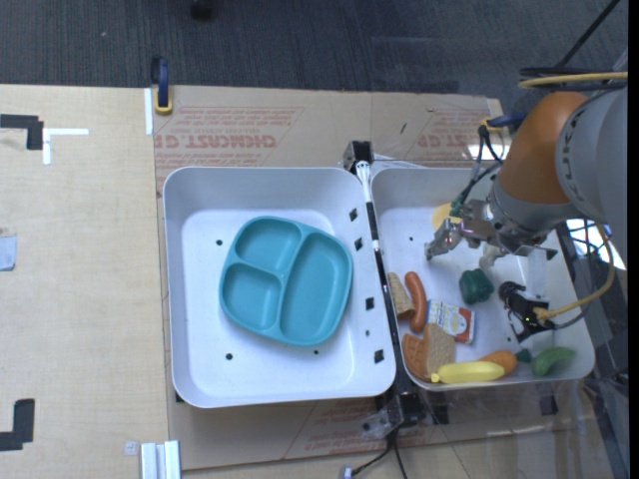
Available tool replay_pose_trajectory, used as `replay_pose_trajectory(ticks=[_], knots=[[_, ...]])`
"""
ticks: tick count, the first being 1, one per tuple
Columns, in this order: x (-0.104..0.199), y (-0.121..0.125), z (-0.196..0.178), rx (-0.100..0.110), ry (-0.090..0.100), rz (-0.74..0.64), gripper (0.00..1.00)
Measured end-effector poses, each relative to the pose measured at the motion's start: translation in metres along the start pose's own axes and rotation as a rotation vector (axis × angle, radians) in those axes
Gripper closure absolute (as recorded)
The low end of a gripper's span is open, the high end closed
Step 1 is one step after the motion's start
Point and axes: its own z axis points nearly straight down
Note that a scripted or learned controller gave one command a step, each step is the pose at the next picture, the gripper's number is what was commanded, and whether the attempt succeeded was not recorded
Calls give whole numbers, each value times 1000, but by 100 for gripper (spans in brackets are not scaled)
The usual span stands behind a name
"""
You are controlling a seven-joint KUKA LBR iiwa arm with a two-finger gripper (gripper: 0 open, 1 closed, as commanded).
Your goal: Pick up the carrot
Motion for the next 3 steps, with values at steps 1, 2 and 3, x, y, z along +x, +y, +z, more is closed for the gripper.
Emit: replay_pose_trajectory(ticks=[1,2,3], knots=[[-40,73,-2,-6,-1,122,0],[18,51,-1,1,0,38,0],[17,51,-11,-1,-3,38,100]])
